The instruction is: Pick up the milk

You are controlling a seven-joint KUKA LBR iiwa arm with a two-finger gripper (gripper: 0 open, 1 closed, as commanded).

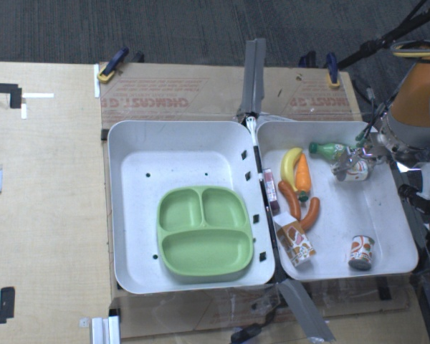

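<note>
Overhead, we see the counter (43,192) carrying two white bins side by side. Our left bin (129,213) holds a green divided plate (204,231) near its middle. Our right bin (387,213) holds the smaller things. The arm (416,99) reaches in from the right, and its gripper (352,165) sits low over the bin's upper part; we cannot tell how it is set. A green bottle (326,149) lies just left of it. A banana (292,165), a carrot (303,175) and two sausages (299,205) cluster along the left side. The milk (296,244), a small carton, lies tipped at the lower left corner, well apart from the gripper. A can (361,252) stands near the lower right.
</note>
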